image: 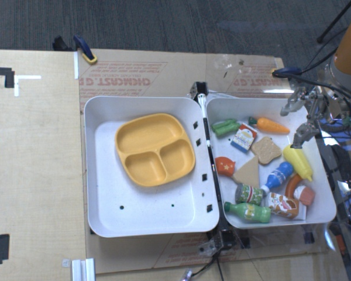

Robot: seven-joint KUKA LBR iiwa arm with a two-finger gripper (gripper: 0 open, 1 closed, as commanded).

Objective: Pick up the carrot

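Pincer: the pincer point(302, 134) hangs over the right rim of the right bin; its dark fingers point down toward the yellow bottle, and I cannot tell if they are released or clenched, because the tips merge with the rim and the cables behind. Nothing is seen between them.
Arm: the arm point(345, 51) is cut off at the right edge; an orange part and a tangle of grey metal and cables are seen, and the single parts are hard to make out.
Worktop: the worktop point(35, 157) is pale wood with a sheet of cardboard under both bins.
Left bin: the left bin point(105, 215) holds a yellow plate point(155, 148) with three compartments, lying a little turned.
Right bin: the right bin point(222, 113) is crowded with toy food.
Yellow bottle: the yellow bottle point(298, 161) lies near the right wall, just below the pincer.
Green bottle: the green bottle point(248, 212) lies at the front wall; the jar and packet beside it are too small to read.
Bread: a slice of bread point(266, 150) lies just below the carrot, with a tan wedge point(248, 172) next to it.
Blue bottle: the blue bottle point(278, 176) lies between the wedge and the yellow bottle.
Carton: a small carton point(244, 138) lies left of the bread.
Green pepper: the green pepper point(225, 127) lies near the back left corner.
Carrot: the carrot point(270, 125) is orange with a small green top at its left end. It lies flat near the back wall of the right bin, between the carton and the pincer, apart from the pincer.
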